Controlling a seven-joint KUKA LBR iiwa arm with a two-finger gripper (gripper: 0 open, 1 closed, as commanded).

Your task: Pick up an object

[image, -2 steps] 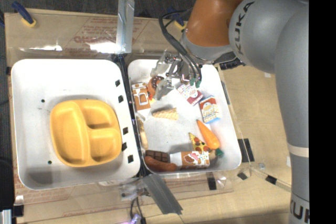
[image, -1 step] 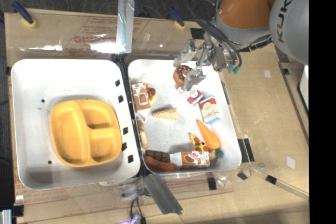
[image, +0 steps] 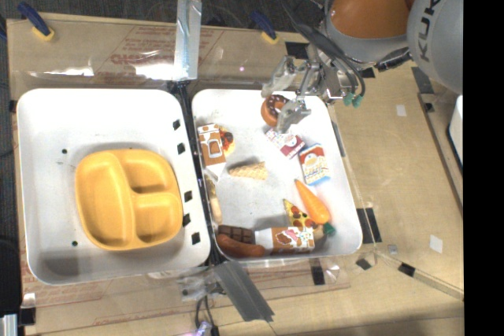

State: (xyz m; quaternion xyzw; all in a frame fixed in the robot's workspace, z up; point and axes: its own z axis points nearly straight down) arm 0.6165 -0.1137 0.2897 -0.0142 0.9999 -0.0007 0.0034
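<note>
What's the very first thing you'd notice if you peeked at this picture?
Probably the big yellow tray with compartments, sitting by itself in the left bin. Next, the right bin with its jumble of toy food, like an orange carrot near the right wall and a chocolate donut at the far end. The grey arm's gripper hangs right by that donut.

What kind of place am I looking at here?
Likely a robotics lab test bench: two shallow white bins taped onto cardboard, toy food like a plastic orange carrot, and a grey KUKA arm whose two-finger gripper reaches in.
</note>
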